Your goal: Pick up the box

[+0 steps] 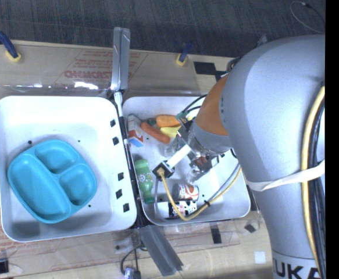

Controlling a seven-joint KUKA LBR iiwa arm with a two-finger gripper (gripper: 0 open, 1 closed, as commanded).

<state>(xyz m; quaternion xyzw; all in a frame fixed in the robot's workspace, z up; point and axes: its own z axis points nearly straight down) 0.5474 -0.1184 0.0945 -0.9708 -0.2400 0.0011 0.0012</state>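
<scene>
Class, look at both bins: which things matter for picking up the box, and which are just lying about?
Job: box; right bin; arm.
Lying about: blue tray in the left bin; green bottle; carrot; sausage.

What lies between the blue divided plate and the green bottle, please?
In the camera view, bare white floor of the left bin and the bins' adjoining walls separate the blue divided plate from the green bottle.

Arm (274, 127) and clutter crowd right bin (239, 205); left bin (18, 106) seems roomier.

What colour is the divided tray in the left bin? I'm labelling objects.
Light blue, turquoise-like; the tray shows plainly in the camera view, lying in the left bin.
</scene>
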